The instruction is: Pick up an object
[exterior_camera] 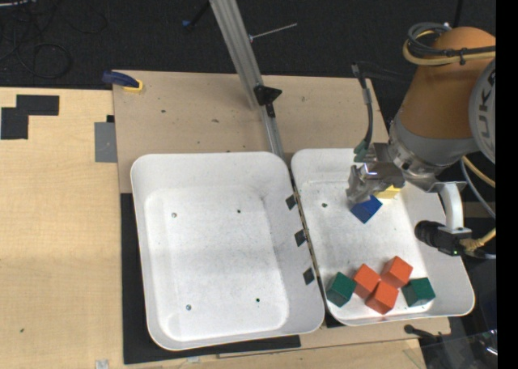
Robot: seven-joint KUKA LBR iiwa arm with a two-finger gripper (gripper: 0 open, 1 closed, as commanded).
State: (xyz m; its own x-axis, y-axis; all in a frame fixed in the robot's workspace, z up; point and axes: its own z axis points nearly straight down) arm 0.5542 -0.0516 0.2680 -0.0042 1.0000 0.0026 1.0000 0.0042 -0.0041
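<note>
Pincer (366, 184) sits low over the right bin (324, 167), closed on a blue block (367, 209) that hangs tilted between its fingers. A yellow block (390, 192) lies just beside it, partly hidden by the wrist. Near the bin's front edge, three orange blocks (382, 282) cluster together, with one green block (341, 289) to their left and another green block (419, 291) to their right. The left bin (154, 173) rests alongside on the worktop (186, 112).
</note>
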